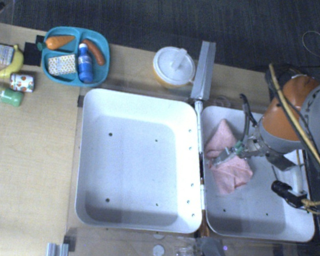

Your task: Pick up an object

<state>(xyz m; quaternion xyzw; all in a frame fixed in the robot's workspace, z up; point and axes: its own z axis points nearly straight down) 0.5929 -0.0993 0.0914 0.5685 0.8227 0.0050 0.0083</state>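
Gripper (pixel 231 153) down in the right bin (pixel 264 223), its tip resting at the pink cloth (pixel 228 163), as I watch from the overhead camera. I cannot tell from this slant whether it has any fabric pinched.

That cloth is the one thing in the bin, a crumpled heap lying against the wall nearest the left bin (pixel 138 162). Its long axis runs from the far edge of the bin toward the near one, with a fold on each side of the tool. It sits directly under and to the left of the tool, so I judge a straight lift is what the pick turns on.

Nothing stands between tool and cloth; the bin's dividing wall just beside the heap is the only crowding. Well apart, on the bench beyond the bins, stand a lidded white cup (pixel 174 66) and a blue tray of toy food (pixel 76 56).
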